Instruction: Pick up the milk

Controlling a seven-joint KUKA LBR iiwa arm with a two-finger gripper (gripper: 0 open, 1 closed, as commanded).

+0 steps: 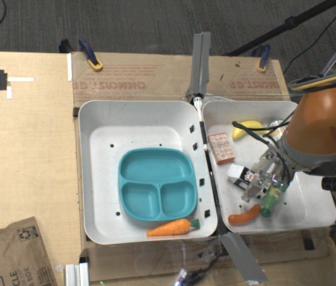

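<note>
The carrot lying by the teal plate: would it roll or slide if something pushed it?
The carrot is round and tapered, so a sideways push would probably roll it in a curve. It lies against the plate and close to the bin wall, which would likely stop it soon. It looks like a stiff toy, unlikely to bend.

Red upside-down lettering reading roughly "CHEMCAST" is showing on the flat brown cardboard sheet [156,79] at upper centre; black letters "CLE" are showing on the brown cardboard piece [13,258] at lower left.
</note>
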